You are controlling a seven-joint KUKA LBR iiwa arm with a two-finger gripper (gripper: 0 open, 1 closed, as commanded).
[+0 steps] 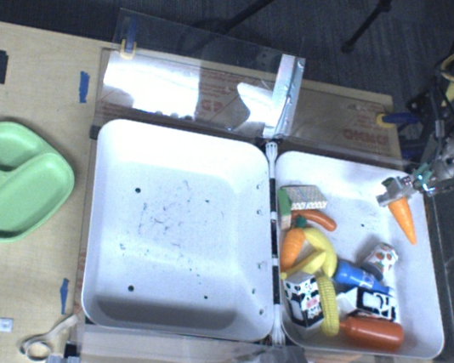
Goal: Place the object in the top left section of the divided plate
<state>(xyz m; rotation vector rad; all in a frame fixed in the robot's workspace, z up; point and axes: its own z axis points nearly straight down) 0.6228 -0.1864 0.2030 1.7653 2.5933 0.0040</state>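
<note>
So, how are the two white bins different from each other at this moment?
The left bin shows a bare white floor with faint scuffs and small dark dots, while the right bin has its floor partly covered by toys. The carrot at the gripper is above the right bin, while no arm is above the left bin. Both are shallow, white, with rounded corners, and they sit side by side.

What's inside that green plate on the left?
Nothing that I can see: the green divided plate shows three bare sections. The toys, among them an orange carrot near the gripper, are in the right bin. Nothing covers the plate.
</note>
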